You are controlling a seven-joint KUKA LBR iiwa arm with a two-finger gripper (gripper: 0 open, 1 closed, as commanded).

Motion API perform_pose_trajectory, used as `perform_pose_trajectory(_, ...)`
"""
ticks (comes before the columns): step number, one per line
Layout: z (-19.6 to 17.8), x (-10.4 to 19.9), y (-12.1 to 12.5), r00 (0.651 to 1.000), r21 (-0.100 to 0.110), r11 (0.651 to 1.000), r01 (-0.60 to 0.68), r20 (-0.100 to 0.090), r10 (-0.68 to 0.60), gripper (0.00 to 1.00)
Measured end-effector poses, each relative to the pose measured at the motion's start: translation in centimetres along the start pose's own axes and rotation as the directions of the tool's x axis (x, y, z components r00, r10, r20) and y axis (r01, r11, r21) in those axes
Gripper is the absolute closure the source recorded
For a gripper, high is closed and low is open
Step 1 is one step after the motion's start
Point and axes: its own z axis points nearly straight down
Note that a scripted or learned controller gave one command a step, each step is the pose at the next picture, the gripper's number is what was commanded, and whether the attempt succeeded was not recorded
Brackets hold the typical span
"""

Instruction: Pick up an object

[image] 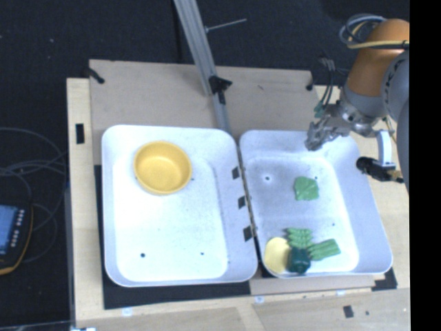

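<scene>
Objects for the pick lie in the right bin [358,205]: a crumpled green piece [306,188] near its middle, and at its near edge a cluster of a pale yellow disc [275,252], a green ridged piece [299,237], a dark teal block [299,261] and a light green bar [326,248], all touching or overlapping. The gripper [315,140] hangs over the far edge of that bin, towards its far right corner; at this angle it is too small and dark for me to tell how it is set, and nothing shows in it. The crumpled piece is the nearer target, lying towards the bin's near edge from the gripper and standing clear of the others. It looks soft and irregular, with no clear long axis. The left bin [172,254] holds a glossy yellow bowl [162,167], round and probably hard plastic, well apart from the gripper.
</scene>
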Motion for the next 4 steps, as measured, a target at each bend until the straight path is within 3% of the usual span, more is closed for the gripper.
perform_pose_trajectory(1, -5.9, 0.8, 0.0, 1.0, -0.001, 1.0, 0.0, 0.0, 0.0, 1.0)
perform_pose_trajectory(2, -6.2, 0.7, 0.1, 1.0, 0.005, 1.0, 0.0, 0.0, 0.0, 1.0)
perform_pose_trajectory(4, -5.7, 10.1, 0.5, 1.0, 0.005, 1.0, 0.002, 0.0, -0.002, 1.0)
